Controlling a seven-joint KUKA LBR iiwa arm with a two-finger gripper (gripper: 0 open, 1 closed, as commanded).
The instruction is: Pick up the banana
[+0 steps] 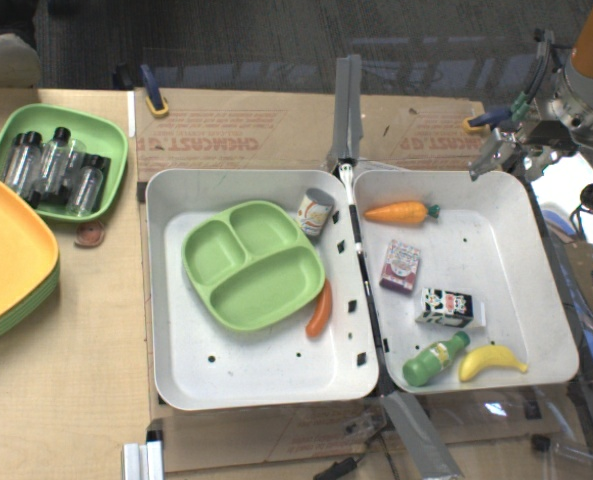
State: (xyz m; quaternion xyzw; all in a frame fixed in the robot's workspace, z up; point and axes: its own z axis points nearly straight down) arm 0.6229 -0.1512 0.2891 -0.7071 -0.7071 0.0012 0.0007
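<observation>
- Off the bins, at far left, you have a stack of orange plates point(11, 268) and a green tray of small dark-capped bottles point(56, 173). Neither bears on the task.
- The left bin point(166, 368) holds a green divided plate point(251, 263), a small tipped cup point(315, 212) at its upper right edge, and an orange-red chilli-like item point(319, 310) touching the plate's lower right rim.
- The right bin point(536, 228) holds a toy carrot point(398, 211) near its back wall, a small pink-and-white packet point(401, 266) mid-bin, and a black-and-white carton point(448, 308) in front of that.
- A green bottle point(434, 359) lies on its side near the front wall, its cap end just beside the banana.
- The banana point(490, 362) lies flat in the front right corner of the right bin, curved, its ends turned up toward the back, close to the front wall.
- Judged by its look, it is a light, rigid plastic toy with a smooth, likely slippery skin. You should take it across the thick middle of the curve, not at the tapering tips.
- Note the risk: the bottle and the bin walls leave little room for the fingers on either side.
- The gripper point(504, 150) hangs above the back right corner of the right bin, well apart from the banana. You cannot tell from this view how its hand stands.
</observation>
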